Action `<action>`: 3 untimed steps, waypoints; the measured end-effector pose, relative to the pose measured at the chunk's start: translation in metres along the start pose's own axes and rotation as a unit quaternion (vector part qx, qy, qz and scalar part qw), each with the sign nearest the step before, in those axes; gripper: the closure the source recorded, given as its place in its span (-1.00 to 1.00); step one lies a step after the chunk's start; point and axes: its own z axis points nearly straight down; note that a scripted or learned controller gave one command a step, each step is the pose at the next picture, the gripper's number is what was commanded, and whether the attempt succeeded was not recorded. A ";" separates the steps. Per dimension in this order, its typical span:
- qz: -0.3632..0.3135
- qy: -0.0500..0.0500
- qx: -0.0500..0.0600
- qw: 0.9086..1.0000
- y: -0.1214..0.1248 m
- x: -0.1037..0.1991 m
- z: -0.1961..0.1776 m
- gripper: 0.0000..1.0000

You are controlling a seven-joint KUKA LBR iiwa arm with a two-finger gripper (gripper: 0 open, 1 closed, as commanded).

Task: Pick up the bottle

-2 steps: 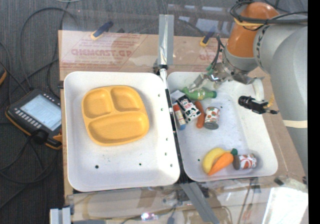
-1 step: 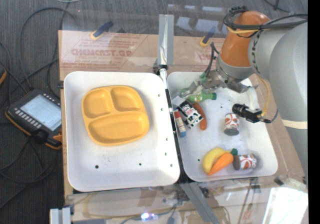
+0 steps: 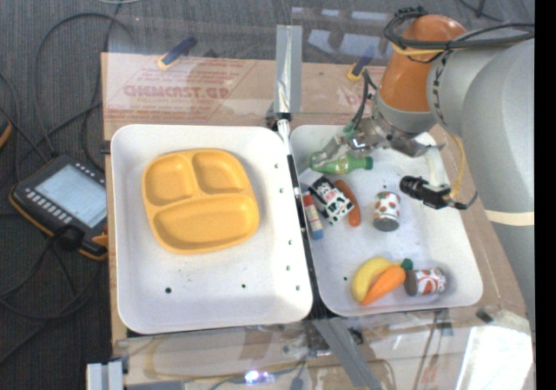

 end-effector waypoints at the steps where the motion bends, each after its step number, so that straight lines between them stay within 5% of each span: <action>1: -0.115 0.009 0.016 0.993 -0.018 -0.002 0.019 -1.00; 2: -0.116 0.010 0.017 0.993 -0.018 -0.002 0.010 1.00; 3: -0.113 0.012 0.021 0.993 0.025 0.067 -0.074 1.00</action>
